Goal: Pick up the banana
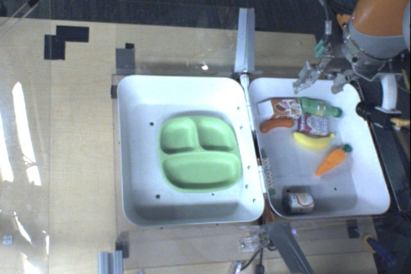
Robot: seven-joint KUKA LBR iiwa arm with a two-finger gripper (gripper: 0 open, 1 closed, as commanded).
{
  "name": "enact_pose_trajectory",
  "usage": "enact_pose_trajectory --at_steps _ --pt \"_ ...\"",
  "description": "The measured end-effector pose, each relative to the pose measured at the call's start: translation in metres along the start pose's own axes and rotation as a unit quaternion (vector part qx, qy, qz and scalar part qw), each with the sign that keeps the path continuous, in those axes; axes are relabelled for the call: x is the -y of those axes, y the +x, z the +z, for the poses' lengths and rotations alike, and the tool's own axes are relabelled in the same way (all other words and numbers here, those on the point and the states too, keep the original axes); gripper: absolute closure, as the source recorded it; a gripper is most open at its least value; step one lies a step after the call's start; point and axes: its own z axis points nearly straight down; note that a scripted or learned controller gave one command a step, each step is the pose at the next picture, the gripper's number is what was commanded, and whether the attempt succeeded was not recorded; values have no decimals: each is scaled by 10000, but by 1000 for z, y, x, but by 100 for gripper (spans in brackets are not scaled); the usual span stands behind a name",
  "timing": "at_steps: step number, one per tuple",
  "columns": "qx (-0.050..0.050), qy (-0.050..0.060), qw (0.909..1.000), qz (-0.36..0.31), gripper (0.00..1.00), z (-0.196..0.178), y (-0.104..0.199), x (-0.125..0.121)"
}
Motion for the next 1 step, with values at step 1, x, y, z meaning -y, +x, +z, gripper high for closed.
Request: enact_pose_trajectory --at_steps 1 --pt "1 1 9960 -891 0 112 -35 32"
